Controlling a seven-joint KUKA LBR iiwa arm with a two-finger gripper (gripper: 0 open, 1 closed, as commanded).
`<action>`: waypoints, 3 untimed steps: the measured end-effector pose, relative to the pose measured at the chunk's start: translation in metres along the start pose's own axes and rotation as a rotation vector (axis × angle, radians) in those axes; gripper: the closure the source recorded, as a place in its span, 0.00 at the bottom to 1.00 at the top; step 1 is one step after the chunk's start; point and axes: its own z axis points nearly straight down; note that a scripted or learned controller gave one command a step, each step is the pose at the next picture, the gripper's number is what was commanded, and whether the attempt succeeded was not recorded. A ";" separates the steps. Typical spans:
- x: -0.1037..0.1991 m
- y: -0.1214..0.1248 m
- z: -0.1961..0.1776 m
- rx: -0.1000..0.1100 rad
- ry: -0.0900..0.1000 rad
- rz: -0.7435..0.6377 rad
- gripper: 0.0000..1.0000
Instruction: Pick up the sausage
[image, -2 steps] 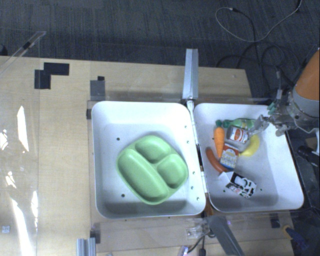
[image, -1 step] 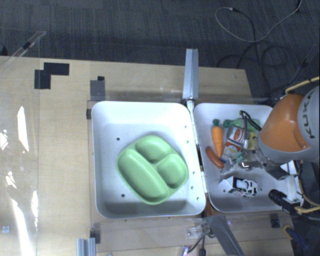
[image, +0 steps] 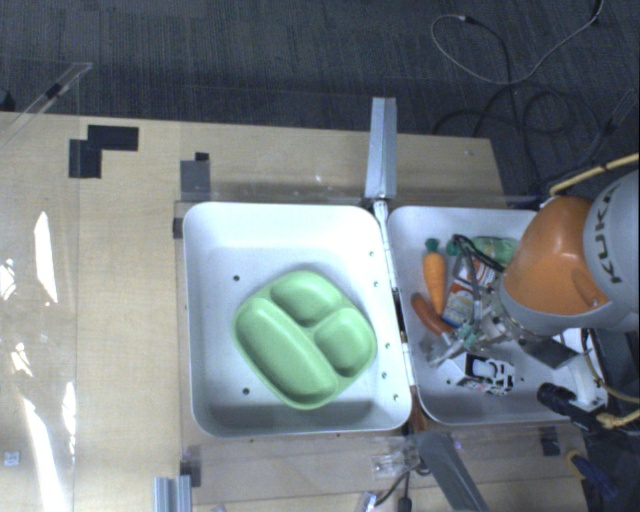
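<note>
We see the gripper (image: 470, 338) low in the right bin (image: 530, 412). The sausage (image: 428, 314) lies just left of it, beside the carrot (image: 434, 277). We cannot tell its grip state; lifting remains.

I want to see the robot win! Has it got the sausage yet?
Not yet, it seems. Done: the arm has reached over the right bin, and its tool is down among the things there. In hand: nothing I can see; the sausage lies in the bin beside the carrot, just left of the tool. Left: grip the sausage and lift it.
</note>
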 end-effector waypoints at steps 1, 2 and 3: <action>0.038 0.004 -0.095 -0.003 -0.002 0.061 0.00; 0.083 0.021 -0.080 0.000 0.000 0.065 0.00; 0.029 0.010 -0.081 -0.002 -0.002 0.082 0.00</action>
